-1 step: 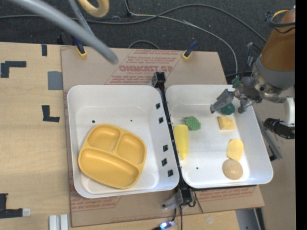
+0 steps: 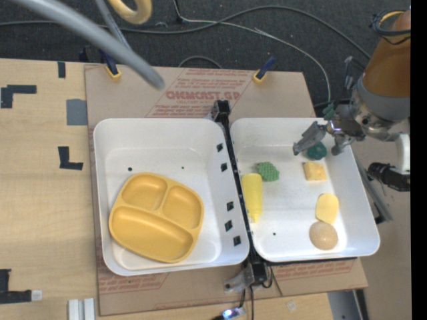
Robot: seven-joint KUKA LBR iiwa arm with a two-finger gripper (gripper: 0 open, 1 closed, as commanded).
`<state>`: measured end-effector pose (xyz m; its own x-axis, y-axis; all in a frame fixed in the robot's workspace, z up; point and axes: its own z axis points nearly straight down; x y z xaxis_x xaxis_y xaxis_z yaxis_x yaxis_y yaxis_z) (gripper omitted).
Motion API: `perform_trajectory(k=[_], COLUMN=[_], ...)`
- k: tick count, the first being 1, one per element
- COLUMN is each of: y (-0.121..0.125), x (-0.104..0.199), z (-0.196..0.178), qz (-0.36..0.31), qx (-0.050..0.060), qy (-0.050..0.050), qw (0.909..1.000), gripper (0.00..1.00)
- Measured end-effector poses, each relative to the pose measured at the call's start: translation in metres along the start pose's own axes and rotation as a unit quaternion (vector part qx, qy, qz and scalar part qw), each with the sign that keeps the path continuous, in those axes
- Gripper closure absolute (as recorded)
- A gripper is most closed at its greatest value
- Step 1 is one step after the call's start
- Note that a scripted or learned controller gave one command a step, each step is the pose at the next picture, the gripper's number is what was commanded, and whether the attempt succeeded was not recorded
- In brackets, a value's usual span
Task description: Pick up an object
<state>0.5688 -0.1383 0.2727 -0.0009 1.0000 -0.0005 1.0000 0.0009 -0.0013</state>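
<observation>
Right bin [image 2: 347,249]: jaws [image 2: 323,141] spread open around a teal object [image 2: 316,153].

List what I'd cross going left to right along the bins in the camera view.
Yellow divided plate → yellow corn cob → green piece → gripper over a teal object.
</observation>
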Motion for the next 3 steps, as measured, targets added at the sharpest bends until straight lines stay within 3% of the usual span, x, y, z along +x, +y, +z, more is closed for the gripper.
perform_trajectory(k=[3], y=[0.003], x=[-0.004], z=[0.190], qz=[0.000], qx=[0.000], qy=[-0.001], qw=[1.0000], gripper=[0.00])
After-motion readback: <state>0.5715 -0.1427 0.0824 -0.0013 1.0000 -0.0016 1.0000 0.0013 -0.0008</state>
